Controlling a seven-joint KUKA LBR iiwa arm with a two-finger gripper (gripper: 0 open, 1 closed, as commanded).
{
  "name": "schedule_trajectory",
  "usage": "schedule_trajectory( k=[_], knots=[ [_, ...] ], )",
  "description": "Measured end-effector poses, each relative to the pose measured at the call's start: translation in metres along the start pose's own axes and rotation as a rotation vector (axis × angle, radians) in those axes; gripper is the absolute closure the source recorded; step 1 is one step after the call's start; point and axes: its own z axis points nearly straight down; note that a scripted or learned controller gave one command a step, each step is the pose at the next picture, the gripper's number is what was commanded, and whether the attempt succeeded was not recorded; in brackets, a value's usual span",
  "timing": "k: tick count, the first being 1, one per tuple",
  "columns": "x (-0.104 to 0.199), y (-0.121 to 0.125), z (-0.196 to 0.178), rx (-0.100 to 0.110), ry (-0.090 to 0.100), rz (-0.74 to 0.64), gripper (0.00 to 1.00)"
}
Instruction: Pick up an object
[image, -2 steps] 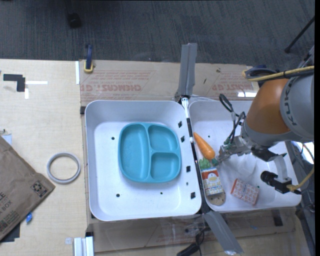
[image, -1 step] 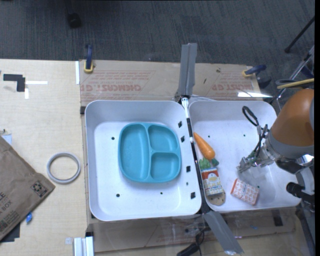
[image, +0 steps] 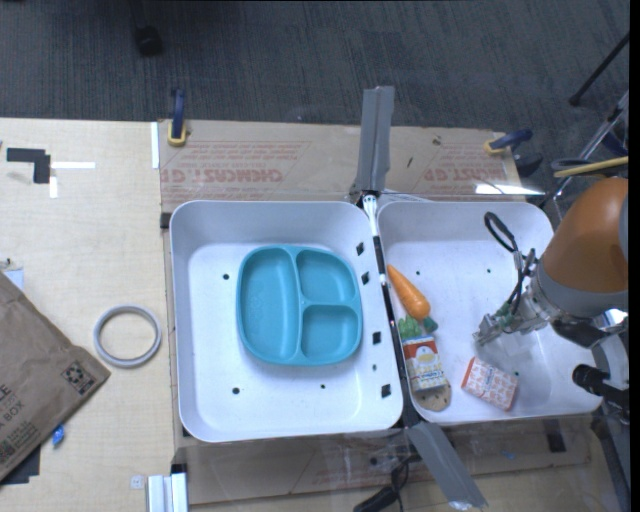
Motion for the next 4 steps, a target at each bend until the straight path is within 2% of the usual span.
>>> schedule_trajectory(
  k=[1,2,3,4],
  knots=[
    [-0.046,0.041,-0.001,-0.003,-0.002,0.043,0.0],
    [0.015,-0.009,-0.038,0.001,0.0,0.079,0.0],
    [0.04,-0.028,-0.021,0.003,0.001,0.444,0.0],
    [0.038,-0.027,-0.039,0.0,-0.002,0.801,0.0]
  ],
)
